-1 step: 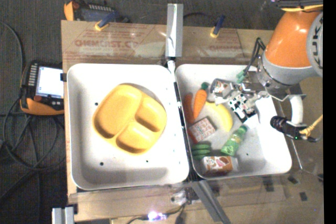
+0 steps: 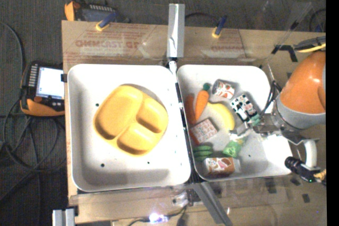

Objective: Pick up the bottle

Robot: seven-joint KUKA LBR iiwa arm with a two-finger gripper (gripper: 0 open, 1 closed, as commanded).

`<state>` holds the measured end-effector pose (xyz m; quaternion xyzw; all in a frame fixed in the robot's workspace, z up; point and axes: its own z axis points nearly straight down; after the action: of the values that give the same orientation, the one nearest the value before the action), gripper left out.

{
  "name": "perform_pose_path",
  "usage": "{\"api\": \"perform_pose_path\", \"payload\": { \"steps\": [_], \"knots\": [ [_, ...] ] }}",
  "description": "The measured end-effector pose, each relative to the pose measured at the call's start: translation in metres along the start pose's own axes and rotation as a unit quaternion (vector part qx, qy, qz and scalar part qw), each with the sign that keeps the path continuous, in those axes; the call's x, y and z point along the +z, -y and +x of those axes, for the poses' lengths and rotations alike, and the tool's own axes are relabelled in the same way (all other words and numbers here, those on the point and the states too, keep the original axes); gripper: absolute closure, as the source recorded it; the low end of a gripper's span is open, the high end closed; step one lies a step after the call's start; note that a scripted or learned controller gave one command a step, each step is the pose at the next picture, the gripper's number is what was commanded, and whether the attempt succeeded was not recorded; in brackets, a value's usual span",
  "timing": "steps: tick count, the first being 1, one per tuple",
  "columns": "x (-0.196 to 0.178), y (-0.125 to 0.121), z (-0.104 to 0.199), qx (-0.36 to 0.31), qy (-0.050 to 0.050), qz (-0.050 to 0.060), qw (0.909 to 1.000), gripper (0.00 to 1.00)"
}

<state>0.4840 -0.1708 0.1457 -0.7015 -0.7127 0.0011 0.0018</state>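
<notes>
Bottle (image 2: 220, 165) is lying on its side near the front edge of the right bin (image 2: 265, 164), just below a green item (image 2: 231, 148). Gripper (image 2: 249, 125) is hovering behind it, near the cow-patterned carton (image 2: 242, 106) — finger state: cannot tell. Yellow tray (image 2: 131, 119) is sitting in the left bin (image 2: 85, 87).

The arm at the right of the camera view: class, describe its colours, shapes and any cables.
The arm has a rounded, glossy orange section above a grey collar. Below it sit grey and black metal wrist parts, and the gripper carries green markings. Thin dark cables run alongside the wrist.
</notes>
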Motion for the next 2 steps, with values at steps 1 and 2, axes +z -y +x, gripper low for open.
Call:
{"api": "perform_pose_path", "payload": {
  "steps": [1,2],
  "knots": [
    [0.0568,-0.0026,-0.0065,0.003,0.002,-0.006,1.0000,0.00],
    [0.0476,-0.0039,-0.0071,0.003,0.003,-0.008,1.0000,1.00]
  ]
}}
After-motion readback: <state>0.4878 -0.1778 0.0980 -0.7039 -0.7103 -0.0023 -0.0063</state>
